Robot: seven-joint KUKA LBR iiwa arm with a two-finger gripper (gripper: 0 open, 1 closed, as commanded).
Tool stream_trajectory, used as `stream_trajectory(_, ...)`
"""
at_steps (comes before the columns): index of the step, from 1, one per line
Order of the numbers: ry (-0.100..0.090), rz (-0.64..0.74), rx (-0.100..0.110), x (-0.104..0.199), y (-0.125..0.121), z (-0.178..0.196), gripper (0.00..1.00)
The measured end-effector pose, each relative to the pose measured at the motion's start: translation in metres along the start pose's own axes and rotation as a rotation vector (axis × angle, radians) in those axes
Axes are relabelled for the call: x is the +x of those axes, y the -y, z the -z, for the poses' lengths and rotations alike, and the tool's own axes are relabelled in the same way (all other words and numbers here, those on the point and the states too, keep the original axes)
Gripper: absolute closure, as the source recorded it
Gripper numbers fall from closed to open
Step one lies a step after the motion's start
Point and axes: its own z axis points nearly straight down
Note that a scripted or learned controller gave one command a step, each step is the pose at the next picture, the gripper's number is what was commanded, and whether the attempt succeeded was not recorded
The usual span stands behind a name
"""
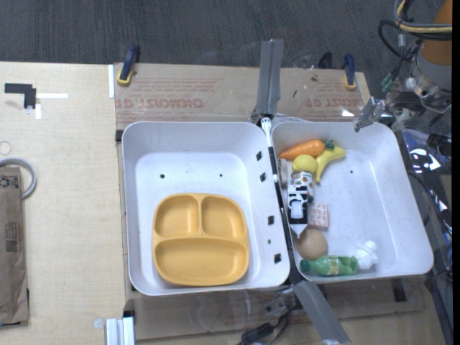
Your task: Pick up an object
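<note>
The right bin point(392, 214) holds several small things along its left side: an orange carrot point(302, 149), a yellow banana point(323, 159), a black-and-white carton point(298, 195), a pink wafer point(318, 216), a brown ball point(312, 244), a green bottle point(329, 266) and a white lump point(366, 254). The arm, with its orange band, hangs at the top right corner. My gripper point(370, 113) sits above the right bin's far right corner, well away from the objects. Nothing shows between its fingers.
The left bin point(144, 164) holds a yellow divided tray point(202, 238). A grey divider bar point(269, 77) rises behind the bins. Cardboard with blue clamps point(129, 63) lies at the back. A brown paper bag point(13, 250) lies on the bench's left.
</note>
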Motion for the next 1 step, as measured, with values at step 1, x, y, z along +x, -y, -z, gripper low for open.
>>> stream_trajectory(1, 0.001, 0.188, -0.004, 0.0636, 0.0159, -0.1345, 0.0)
